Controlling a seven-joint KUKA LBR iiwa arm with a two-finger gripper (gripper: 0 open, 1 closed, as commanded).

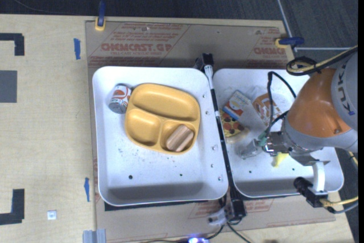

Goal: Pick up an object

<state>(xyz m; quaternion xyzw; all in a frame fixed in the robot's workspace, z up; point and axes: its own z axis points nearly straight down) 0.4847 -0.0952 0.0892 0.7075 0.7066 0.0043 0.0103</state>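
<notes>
My gripper (252, 148) hangs low in the right bin (296, 189), near its middle left, below the orange band of the arm (318, 108). Right beside it, to the upper left, lies a colourful snack packet (231, 125). A pale crinkled packet (240, 102) sits further back, with an orange and white round item (264, 105) next to it, partly hidden by the arm. A small yellow piece (277, 161) pokes out just under the wrist. I see nothing clearly held by the gripper.
The left bin (116, 179) holds a yellow divided tray (162, 116) with a tan sausage-like item (180, 137) in its right compartment. A small can (119, 98) lies at that bin's back left corner. A raised rim (219, 134) separates the bins.
</notes>
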